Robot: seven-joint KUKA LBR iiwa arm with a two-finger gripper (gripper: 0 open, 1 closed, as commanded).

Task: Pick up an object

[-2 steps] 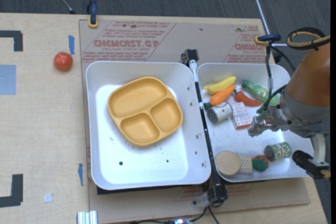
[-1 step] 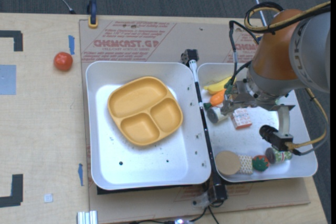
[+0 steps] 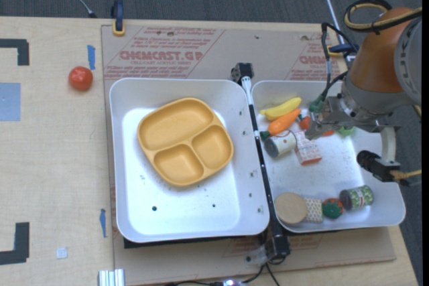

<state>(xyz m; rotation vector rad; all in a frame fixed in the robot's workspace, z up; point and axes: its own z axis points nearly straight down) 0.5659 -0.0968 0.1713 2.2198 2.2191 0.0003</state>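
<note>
The end effector [image 3: 320,122] hangs low over the right bin [image 3: 385,216], near its back-left corner; whether it grips anything I cannot tell. Beside it crowd a toy banana [image 3: 281,107], a toy carrot [image 3: 284,121] and a small red-and-white carton [image 3: 308,152]. Open white floor lies mid-bin. Along the front rim sit a round biscuit [image 3: 291,208] and a can [image 3: 356,197]. A yellow divided plate [image 3: 185,140] occupies the left bin [image 3: 127,204].

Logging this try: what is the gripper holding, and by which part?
Cannot be told: the gripper sits low among items in the right bin, its tips hidden.
</note>
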